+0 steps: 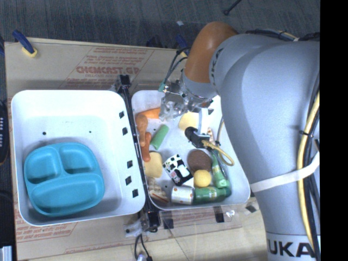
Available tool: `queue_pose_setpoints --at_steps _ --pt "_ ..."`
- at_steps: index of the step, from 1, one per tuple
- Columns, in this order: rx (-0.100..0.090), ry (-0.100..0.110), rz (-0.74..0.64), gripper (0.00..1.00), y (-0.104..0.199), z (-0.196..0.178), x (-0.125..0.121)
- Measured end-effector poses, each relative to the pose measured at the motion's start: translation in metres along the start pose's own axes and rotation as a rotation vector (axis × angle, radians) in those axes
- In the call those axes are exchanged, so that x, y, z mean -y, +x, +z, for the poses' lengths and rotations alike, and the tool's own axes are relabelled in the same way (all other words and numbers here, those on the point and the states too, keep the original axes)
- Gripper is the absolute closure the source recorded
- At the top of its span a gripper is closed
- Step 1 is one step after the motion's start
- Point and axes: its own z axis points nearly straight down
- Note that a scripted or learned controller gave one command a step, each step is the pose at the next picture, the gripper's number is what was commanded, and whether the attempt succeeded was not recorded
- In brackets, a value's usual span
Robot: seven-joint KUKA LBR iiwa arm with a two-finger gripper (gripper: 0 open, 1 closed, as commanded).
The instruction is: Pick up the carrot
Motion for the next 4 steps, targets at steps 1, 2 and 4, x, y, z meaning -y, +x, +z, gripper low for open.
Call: queue_pose_setpoints --at_steps 1,2,4 --pt "-0.008 -0.013 0.253 1.0 0.061 -0.08 0.094" --pt "-0.003 -0.021 -0.058 1.0 0.149 -0.133 0.044" --pt "0.003 -0.017 -0.47 1.0 0.029 -0.169 0.137"
